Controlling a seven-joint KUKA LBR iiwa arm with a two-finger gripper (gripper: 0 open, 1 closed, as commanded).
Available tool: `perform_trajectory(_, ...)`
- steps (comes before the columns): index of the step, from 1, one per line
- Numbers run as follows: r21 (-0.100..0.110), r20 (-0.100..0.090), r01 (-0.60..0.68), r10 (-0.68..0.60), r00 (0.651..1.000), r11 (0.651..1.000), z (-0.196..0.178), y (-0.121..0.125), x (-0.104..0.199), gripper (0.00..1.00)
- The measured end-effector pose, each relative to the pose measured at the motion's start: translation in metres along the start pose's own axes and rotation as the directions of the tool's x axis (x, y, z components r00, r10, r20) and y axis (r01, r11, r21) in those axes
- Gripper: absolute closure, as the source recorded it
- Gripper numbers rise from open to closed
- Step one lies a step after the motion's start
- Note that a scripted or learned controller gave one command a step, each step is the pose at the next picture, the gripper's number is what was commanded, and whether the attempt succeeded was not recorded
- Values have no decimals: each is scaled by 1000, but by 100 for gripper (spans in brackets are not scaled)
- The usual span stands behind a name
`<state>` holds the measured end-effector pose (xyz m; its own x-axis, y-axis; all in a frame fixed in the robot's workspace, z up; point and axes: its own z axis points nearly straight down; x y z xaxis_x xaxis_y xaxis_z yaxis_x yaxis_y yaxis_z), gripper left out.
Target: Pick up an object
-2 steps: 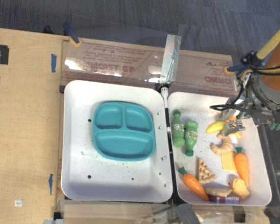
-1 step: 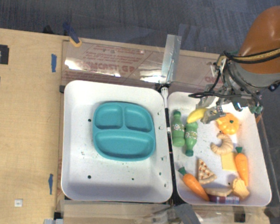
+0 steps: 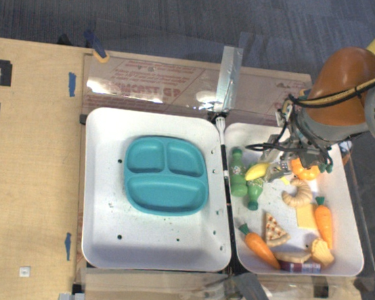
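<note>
The right bin (image 3: 353, 244) holds several toy foods. My gripper (image 3: 282, 169) hangs low over the bin's upper middle, under the grey and orange wrist. Just to its left lies a yellow lemon-like piece (image 3: 256, 172), and an orange piece (image 3: 306, 169) lies just to its right. A tan croissant (image 3: 299, 194) sits right below it. I see nothing lifted from the bin floor.
Green vegetables (image 3: 239, 179) lie along the right bin's left wall. Further forward are a cheese slice (image 3: 306, 217), a carrot (image 3: 324, 222), a pizza slice (image 3: 274, 228) and a second carrot (image 3: 261, 248). The left bin (image 3: 95, 223) holds a teal divided plate (image 3: 165, 175).
</note>
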<state>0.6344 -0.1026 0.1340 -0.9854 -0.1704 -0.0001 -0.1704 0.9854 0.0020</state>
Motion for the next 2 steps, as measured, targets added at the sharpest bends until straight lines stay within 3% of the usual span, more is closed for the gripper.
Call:
perform_trajectory(1,11,39,-127,126,991,992,17,-13,-33,100)
perform_trajectory(2,2,11,199,-199,980,980,44,-121,-11,100)
